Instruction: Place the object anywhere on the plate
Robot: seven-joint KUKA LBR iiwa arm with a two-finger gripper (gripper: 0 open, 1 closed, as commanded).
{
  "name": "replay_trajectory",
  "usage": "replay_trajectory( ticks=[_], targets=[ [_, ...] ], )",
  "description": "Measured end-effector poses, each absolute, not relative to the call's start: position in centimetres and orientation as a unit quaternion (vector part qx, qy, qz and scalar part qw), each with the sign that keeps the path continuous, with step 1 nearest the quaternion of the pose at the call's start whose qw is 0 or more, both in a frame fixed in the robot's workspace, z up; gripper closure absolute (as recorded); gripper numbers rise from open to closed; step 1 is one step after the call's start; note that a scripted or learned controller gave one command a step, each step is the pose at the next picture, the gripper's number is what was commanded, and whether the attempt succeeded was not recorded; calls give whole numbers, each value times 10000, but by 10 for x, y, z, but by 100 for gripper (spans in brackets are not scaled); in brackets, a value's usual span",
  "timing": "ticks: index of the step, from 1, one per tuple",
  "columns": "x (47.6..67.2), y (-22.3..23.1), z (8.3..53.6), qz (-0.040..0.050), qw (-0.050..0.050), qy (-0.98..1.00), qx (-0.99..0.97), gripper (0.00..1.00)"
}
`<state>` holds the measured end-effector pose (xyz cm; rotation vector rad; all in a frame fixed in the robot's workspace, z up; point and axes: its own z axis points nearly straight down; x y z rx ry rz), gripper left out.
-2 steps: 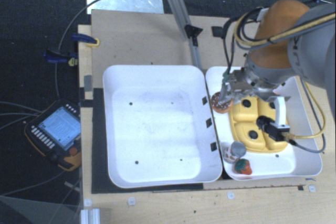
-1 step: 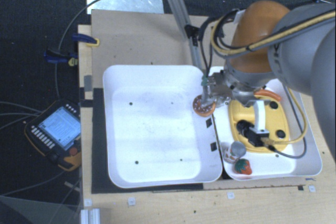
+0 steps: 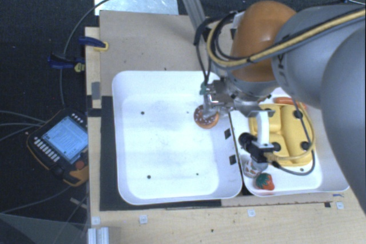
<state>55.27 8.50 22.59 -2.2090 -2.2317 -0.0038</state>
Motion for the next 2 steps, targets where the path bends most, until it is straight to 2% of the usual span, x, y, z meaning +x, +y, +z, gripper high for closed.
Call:
replay_trajectory(
  ticks=[1, 2],
  targets=[
    [543, 140, 235, -11, 9, -7112, -7030, 100],
    [524, 190, 220, 0, 14, -7107, -7034, 100]
  ],
)
